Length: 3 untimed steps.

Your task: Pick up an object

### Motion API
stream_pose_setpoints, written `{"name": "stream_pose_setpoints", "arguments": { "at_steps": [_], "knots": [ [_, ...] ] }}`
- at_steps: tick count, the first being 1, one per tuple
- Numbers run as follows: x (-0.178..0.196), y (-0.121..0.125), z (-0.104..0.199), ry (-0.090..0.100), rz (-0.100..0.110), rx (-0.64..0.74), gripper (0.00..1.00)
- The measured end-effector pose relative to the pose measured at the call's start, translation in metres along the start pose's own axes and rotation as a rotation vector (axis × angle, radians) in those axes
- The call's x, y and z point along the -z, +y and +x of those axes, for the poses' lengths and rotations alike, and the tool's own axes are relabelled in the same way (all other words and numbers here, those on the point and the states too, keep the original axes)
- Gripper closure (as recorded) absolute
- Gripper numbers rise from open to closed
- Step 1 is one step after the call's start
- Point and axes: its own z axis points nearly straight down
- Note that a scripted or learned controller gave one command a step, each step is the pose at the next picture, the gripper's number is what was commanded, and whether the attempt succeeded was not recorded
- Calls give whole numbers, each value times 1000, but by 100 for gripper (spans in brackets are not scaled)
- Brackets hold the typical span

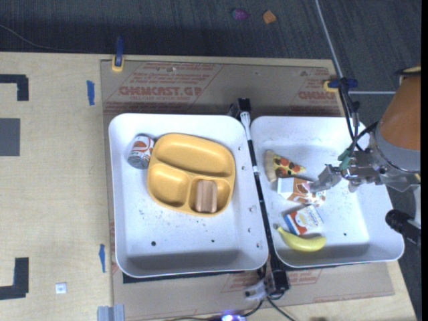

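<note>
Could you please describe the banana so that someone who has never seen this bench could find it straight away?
Start at the right-hand shallow white bin, the one the grey arm reaches into. Along its near edge lies the curved yellow banana, just below a small white and orange carton. It is the one plain yellow, crescent-shaped thing there; the slice of toy pizza further back is a wedge with red spots.
</note>
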Motion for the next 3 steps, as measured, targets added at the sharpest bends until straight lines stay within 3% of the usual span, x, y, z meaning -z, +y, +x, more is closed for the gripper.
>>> {"name": "stream_pose_setpoints", "arguments": {
  "at_steps": [1,2,3],
  "knots": [
    [-130,5,-25,-2,-10,-2,0],
    [-138,-8,4,-7,-17,-3,0],
    [-138,-11,8,-8,-18,-4,0]
  ]
}}
